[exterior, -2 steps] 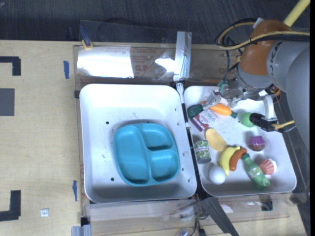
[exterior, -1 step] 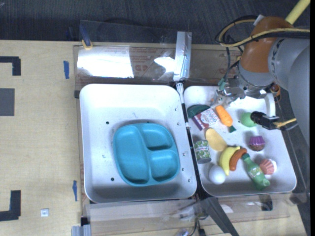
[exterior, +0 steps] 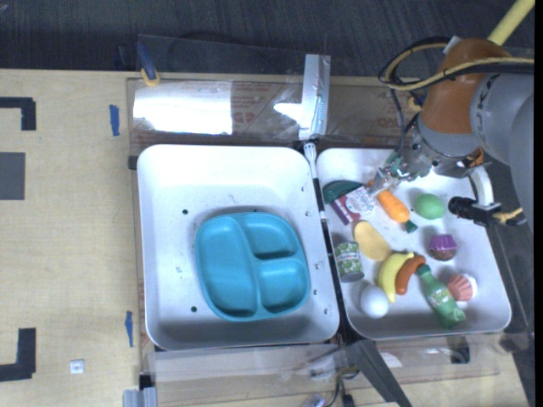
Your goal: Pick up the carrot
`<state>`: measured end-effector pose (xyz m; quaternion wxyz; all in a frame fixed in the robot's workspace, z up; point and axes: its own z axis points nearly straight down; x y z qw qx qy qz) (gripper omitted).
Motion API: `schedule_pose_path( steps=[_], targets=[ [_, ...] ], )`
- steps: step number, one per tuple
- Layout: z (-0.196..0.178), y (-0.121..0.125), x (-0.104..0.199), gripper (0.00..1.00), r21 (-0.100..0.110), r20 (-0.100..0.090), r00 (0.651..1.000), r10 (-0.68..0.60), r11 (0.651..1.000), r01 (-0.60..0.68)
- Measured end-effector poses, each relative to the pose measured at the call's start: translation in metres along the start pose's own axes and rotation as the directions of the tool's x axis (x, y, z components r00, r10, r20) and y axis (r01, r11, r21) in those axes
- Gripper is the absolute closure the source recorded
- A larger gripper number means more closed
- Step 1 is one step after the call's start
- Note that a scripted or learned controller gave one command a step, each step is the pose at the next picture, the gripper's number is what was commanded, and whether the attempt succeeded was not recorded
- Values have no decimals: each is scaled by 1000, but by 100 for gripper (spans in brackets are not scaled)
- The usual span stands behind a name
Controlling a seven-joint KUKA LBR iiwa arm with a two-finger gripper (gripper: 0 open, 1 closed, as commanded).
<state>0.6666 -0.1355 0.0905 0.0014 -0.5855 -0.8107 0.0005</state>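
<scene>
Crowding the carrot (exterior: 393, 205): a packet (exterior: 360, 202) and green ball (exterior: 428, 206).
Gripper (exterior: 395, 171) just above; finger spread unclear.

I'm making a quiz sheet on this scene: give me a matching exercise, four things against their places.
Things:
1. carrot
2. blue tray
3. egg
4. green bottle

Places:
A. in the left bin
B. near the right bin's front rim, below the banana
C. just under the gripper
D. right of the banana, beside the pink shell

Pairs: 1-C, 2-A, 3-B, 4-D
</scene>
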Motion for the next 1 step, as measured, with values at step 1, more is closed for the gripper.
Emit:
schedule_pose_path(
  steps=[1],
  targets=[
    [-103,28,73,100,-19,6,1000,8,1000,-8]
  ],
)
